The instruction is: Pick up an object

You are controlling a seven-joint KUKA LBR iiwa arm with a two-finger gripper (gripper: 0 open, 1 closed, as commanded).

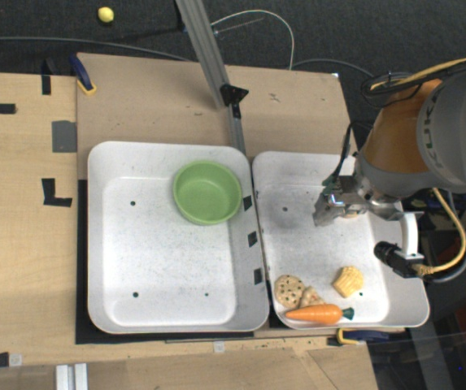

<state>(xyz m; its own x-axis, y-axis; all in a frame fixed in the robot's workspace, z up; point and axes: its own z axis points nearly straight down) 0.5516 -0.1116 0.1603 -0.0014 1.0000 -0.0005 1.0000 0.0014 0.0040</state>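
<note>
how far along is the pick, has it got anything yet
Nothing looks picked yet. The carrot, cookie and yellow corn piece all lie at the near end of the right bin, and the green bowl sits in the left bin. In hand: the pincer is over the right bin's bare middle, apart from every item. Left: reaching an object, gripping it and lifting it.

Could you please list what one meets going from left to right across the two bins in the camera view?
Left bin → green bowl → right bin → cookie → carrot, lying along the near wall → gripper, hanging above the floor of that bin → yellow piece.
</note>
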